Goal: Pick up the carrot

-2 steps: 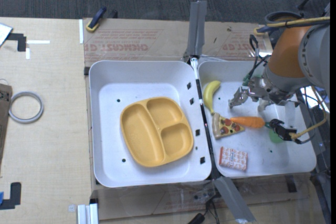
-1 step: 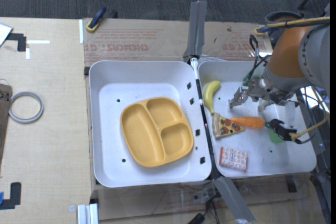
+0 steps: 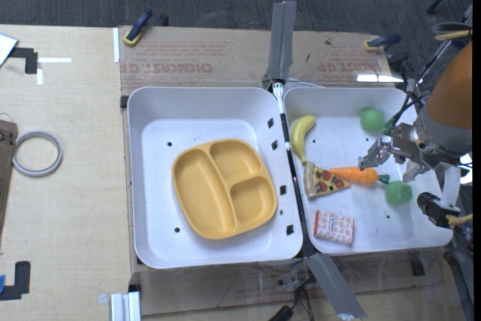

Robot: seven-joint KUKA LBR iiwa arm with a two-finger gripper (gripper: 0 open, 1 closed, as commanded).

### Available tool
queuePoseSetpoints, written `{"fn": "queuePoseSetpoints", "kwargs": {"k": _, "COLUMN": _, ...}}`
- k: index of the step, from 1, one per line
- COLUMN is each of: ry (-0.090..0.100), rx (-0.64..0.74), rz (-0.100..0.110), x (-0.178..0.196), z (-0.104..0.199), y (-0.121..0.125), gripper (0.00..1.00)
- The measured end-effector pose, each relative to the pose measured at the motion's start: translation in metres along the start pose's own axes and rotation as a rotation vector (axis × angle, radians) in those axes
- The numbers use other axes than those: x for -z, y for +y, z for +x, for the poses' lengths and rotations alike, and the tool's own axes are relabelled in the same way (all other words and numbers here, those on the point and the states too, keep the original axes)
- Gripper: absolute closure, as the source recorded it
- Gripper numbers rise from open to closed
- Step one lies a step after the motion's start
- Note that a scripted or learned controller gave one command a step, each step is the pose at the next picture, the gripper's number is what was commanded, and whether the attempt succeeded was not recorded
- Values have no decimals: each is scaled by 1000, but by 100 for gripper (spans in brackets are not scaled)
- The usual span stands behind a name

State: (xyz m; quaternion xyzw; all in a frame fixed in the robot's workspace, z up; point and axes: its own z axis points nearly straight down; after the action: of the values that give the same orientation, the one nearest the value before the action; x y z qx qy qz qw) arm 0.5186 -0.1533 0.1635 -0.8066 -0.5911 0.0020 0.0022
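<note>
A roll of tape (image 3: 35, 153) lies flat on the wooden worktop (image 3: 68, 237), well to the left of the left bin (image 3: 143, 184). In that bin, a yellow divided plate (image 3: 224, 188) sits near the middle, with three compartments. Right of the left bin, across the shared edge, is the right bin (image 3: 398, 233). A banana (image 3: 301, 134) lies just past that edge, towards the far side. Nearer the camera, a pizza slice toy (image 3: 325, 181) lies flat, and closer still is a small red-and-white packet (image 3: 333, 228). The carrot (image 3: 355, 176) lies on its side just right of the pizza slice, touching its edge, green end pointing away from the left bin. A green ball (image 3: 371, 119) rests farther back; another green piece (image 3: 398, 193) sits just beyond the carrot's tip. The gripper (image 3: 391, 160) hangs at the carrot's right end, fingers spread apart, with nothing between them.
</note>
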Motion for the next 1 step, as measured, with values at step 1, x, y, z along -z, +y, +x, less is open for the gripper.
{"fn": "queuePoseSetpoints", "kwargs": {"k": 1, "ry": -2, "rx": 57, "rz": -24, "x": -64, "z": 50, "y": 26, "gripper": 0}}
